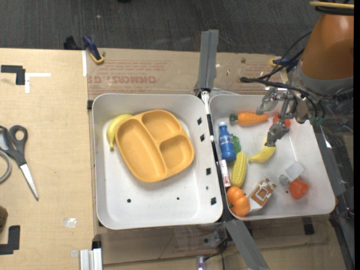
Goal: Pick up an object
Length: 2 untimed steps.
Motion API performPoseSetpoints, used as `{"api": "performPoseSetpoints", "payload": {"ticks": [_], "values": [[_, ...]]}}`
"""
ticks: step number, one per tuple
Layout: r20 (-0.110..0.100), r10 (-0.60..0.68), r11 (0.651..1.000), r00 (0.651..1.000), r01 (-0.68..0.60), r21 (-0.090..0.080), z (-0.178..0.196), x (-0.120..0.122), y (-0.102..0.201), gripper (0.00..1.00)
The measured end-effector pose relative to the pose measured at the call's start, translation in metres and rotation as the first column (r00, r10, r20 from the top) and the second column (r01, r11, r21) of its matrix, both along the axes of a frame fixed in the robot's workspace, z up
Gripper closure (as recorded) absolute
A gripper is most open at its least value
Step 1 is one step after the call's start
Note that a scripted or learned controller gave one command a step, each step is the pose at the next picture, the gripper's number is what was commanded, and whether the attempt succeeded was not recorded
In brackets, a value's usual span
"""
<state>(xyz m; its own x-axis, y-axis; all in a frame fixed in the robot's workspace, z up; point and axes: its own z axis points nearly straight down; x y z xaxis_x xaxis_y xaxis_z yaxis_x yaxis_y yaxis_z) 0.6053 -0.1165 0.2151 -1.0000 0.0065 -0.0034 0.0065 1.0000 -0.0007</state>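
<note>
My gripper (277,131) hangs over the middle of the right bin (315,207), just above the upper end of a small yellow banana (262,154). An orange carrot (251,117) lies to its left near the bin's back wall. Nothing can be seen held in the gripper. A blue bottle (226,142) and a corn cob (239,169) lie along the bin's left side. An orange fruit (238,201), a brown-and-white box (262,192) and a red-and-white bottle (295,184) lie toward the front.
The left bin (112,207) holds a yellow divided plate (153,145) with a banana (114,129) tucked behind it. Scissors (21,156) lie on the bench at far left. The arm's orange band (332,38) and cables stand over the right bin's back right corner.
</note>
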Motion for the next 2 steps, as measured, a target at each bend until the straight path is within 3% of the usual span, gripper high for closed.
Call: {"api": "performPoseSetpoints", "payload": {"ticks": [1,2], "values": [[0.002,-0.044,0.999,0.999,0.044,0.001,-0.122,0.024,0.022,0.00],[-0.001,0.039,0.999,0.999,-0.039,0.000,-0.123,-0.044,0.001,0.00]]}}
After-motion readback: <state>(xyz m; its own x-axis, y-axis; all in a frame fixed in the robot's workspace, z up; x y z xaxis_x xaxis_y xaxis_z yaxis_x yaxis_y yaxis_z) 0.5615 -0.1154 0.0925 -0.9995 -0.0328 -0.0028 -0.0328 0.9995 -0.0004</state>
